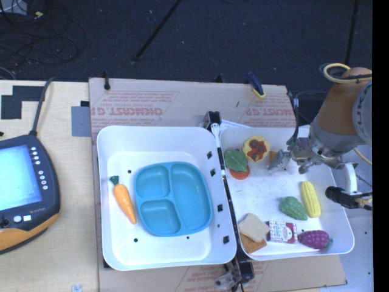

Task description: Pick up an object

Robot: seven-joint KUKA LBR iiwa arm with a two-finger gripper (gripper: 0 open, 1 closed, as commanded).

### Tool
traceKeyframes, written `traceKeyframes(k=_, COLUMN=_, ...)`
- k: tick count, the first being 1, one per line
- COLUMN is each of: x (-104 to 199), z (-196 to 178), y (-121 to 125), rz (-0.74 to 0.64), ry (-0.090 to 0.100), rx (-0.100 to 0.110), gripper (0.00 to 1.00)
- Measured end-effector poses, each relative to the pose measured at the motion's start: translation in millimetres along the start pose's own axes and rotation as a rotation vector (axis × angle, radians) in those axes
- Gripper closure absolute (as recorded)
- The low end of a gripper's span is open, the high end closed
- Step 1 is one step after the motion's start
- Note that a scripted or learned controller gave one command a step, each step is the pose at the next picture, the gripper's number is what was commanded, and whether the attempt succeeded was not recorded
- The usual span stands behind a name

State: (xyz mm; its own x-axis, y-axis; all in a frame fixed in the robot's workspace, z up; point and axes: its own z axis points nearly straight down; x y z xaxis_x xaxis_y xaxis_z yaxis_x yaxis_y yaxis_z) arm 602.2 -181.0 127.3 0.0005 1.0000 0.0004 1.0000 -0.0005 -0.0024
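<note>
Lying nearest the camera in the right bin point(340, 248), by its front wall, are a tan sandwich wedge point(253, 231), a small flat red-and-white carton point(281, 231) and a knobbly purple grape bunch point(314, 239), set in a row from that bin's left side to its right. Just behind them sit a bumpy green vegetable point(293, 207) and a ribbed yellow corn cob point(310, 198), almost touching each other. Farther back, against the bin's left wall, a green leafy piece with a red base point(236, 162) rests beside a round yellow-and-red toy point(256, 148). All look like smooth moulded plastic.

Across the shared wall from the right bin, the left bin point(115, 224) holds a glossy blue tray with three compartments point(172, 198) and an orange carrot point(124, 201) with a green tip, lying just left of the tray.

At the right bin's far right corner, the gripper point(290, 161) hangs low over the white floor, behind the corn cob. Its metal parts blur together, so whether it is spread or pinched I cannot tell; nothing is visibly clamped in it. The grey arm point(340, 117) with its orange band rises behind.
</note>
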Motion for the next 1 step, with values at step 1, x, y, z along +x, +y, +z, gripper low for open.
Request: traceKeyframes(k=1, x=-32.4, z=41.7, y=-38.7, rz=0.001, ry=0.001, rx=0.003, gripper=0.0)
